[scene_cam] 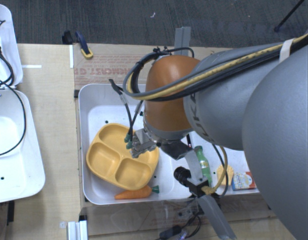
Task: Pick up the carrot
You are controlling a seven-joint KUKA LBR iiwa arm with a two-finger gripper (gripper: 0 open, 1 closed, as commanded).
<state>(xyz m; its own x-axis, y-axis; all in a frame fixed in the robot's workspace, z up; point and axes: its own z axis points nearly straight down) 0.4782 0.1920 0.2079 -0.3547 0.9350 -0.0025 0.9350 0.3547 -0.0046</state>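
Arm [234, 99]: grey, huge in the right half of the frame, reaching in from the right across the middle bin; an orange band [166, 94] sits above the wrist near the centre.
Cables [139, 74]: black loops around the orange band, and a yellow-and-black hose along the top of the arm toward the upper right.
Gripper [139, 146]: just below the orange band, over the right edge of the yellow tray, close above it.
Fingers: mostly hidden under the wrist and cabling; cannot tell whether they are spread or pressed together, and nothing is seen between them.
Carrot [134, 194]: orange with a green stub at its right end, lying flat along the lower wall of the middle bin, just below the tray and below the gripper, apart from it.
Tray [111, 151]: yellow, three compartments, lying in the left part of the middle bin.
Bin [89, 134]: white, shallow, centre of the frame; holds tray and carrot.
Bottle [203, 164]: green, lower right of the gripper, partly behind the arm.
Left bin [24, 184]: white, at the left edge, with a black cable across it.
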